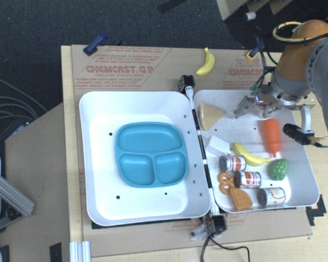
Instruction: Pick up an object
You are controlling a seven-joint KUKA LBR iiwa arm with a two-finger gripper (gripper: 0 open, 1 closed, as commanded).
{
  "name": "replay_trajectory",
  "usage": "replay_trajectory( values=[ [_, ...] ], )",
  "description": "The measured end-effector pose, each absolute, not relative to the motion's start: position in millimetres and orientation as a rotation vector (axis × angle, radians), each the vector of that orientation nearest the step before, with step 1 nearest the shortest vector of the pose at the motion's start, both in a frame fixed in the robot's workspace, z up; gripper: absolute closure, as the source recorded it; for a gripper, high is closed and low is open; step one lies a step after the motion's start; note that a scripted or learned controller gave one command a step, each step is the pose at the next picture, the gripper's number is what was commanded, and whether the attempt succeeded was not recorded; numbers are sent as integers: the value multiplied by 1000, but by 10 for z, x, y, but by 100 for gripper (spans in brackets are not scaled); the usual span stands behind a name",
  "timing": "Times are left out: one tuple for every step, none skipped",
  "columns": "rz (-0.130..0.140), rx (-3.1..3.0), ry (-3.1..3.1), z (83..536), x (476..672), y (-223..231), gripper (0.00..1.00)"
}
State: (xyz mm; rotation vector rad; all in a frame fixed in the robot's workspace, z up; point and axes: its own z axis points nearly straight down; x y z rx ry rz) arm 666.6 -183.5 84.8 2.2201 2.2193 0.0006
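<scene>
From above we see the grey arm's hand (pixel 261 102) at the far edge of the right white bin (pixel 309 173); we cannot tell its grip. An orange plastic carrot (pixel 271 136) lies just beside it. A blue sectioned tray (pixel 151 153) sits mid left bin (pixel 93 146).

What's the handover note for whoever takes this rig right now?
Tool: low over the back of the right bin, nothing visible between its fingers; open or shut can't be read from this view.
Right bin holds: carrot, banana, green vegetable, three small cans, pretzel, cracker-like piece, tan wedge, white block.
Left bin: blue divided plate.
A second banana lies on the bench behind the bins.
Done: no pick evident.
Left: grasp one object and lift it.
</scene>
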Motion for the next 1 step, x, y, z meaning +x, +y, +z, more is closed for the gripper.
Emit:
replay_trajectory(
  values=[
    [1,2220,2219,850,6668,-1885,0]
  ],
)
